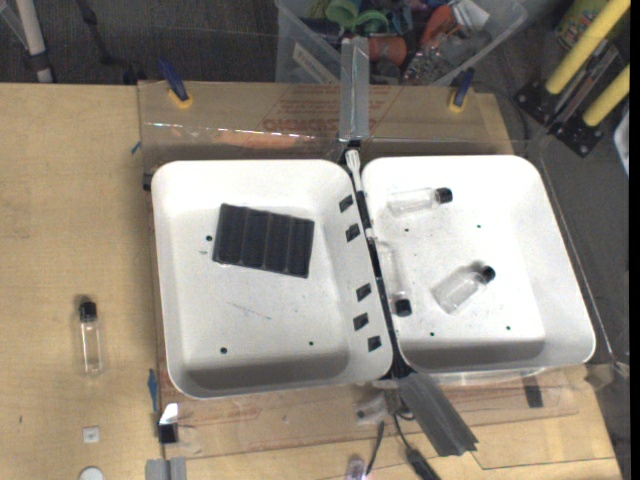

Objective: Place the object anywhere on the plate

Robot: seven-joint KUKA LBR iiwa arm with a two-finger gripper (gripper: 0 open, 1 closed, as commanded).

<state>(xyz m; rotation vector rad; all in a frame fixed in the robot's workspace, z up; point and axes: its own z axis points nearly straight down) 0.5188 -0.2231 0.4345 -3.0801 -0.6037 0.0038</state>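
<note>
Dark ribbed plate, flat in left bin; right of the plate, in right bin, three clear black-capped vials: far vial, near vial, divider-side vial; gripper state cannot be told.

Open floor around the black plate in the left bin; three vials scattered across the right bin.
</note>
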